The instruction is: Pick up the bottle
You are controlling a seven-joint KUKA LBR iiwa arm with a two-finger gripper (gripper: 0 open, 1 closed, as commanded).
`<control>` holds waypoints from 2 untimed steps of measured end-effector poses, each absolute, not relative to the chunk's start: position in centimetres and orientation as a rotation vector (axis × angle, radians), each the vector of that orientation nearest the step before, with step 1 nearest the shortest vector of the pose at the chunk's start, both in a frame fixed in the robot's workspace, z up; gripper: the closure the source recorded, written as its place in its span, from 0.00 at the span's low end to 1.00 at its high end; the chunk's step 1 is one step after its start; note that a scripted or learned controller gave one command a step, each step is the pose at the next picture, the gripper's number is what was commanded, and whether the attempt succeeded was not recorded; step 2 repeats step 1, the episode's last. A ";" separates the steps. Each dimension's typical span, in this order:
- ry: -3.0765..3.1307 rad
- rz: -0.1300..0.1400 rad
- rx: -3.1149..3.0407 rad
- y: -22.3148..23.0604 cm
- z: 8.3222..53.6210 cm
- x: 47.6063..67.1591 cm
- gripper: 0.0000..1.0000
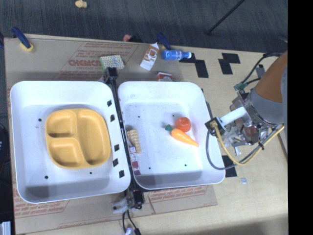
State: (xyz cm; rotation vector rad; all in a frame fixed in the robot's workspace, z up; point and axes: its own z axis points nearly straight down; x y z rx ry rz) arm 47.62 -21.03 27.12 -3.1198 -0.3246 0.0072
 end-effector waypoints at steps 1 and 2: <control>-0.336 0.009 -3.118 -21.0 25.2 47.6 1.00; -0.336 0.009 -3.118 -21.0 25.2 47.6 1.00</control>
